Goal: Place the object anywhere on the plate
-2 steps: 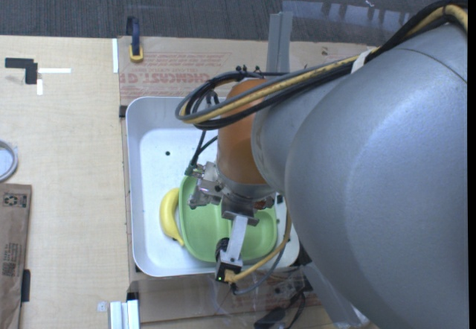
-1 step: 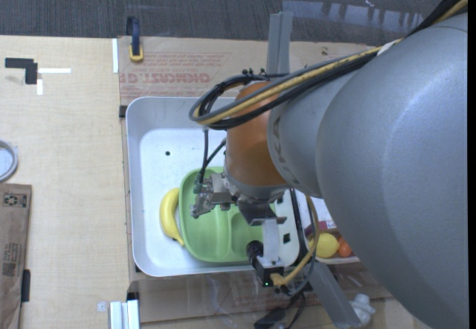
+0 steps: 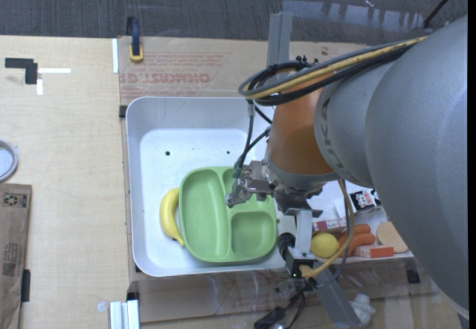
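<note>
**Arm over the plate's right edge, banana beside the plate's left rim**

The banana [image 3: 170, 216], a yellow curved fruit, lies on the floor of the left bin [image 3: 149, 141], pressed along the left rim of the green plate [image 3: 223, 216] and apparently touching it; it is not on the plate. The plate (a divided one, with three shallow compartments) sits in the lower part of that bin, its compartments bare. The gripper [image 3: 249, 187] hangs at the plate's upper right edge, above the ridge between compartments; whether its jaws are apart or together cannot be told from this angle, and nothing is seen between them. Above it rises the orange band [image 3: 297, 141] of the arm, then the broad grey body of the arm [image 3: 416, 156], which covers most of the right bin. Black and yellow cables [image 3: 327, 67] loop over the wrist. At the lower right, past the arm, the right bin shows a lemon [image 3: 325, 245], orange carrot-like pieces [image 3: 361, 237] and a small red-and-white box [image 3: 372, 251]. A blue-and-yellow clamp [image 3: 134, 39] stands on the bench [image 3: 59, 141] above the left bin.
</note>
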Action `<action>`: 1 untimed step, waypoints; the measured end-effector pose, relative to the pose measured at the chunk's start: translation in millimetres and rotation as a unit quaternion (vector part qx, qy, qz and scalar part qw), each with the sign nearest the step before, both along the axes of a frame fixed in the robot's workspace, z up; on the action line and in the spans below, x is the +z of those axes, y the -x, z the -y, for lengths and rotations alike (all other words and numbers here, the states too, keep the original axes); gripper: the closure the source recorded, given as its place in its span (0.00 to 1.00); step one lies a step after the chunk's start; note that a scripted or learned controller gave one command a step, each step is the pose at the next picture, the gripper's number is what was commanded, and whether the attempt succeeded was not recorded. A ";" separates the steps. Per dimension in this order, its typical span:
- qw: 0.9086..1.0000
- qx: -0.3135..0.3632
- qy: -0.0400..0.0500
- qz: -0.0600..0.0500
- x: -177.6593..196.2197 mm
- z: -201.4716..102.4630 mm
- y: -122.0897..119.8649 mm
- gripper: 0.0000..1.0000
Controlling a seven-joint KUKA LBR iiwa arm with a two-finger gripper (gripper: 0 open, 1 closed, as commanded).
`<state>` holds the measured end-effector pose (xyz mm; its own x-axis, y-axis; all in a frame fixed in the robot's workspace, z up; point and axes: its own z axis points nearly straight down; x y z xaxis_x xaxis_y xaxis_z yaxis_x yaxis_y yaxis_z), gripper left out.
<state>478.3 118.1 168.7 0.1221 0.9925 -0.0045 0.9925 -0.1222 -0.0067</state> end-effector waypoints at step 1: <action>0.996 -0.088 0.001 0.000 -49.0 -84.6 1.2 0.00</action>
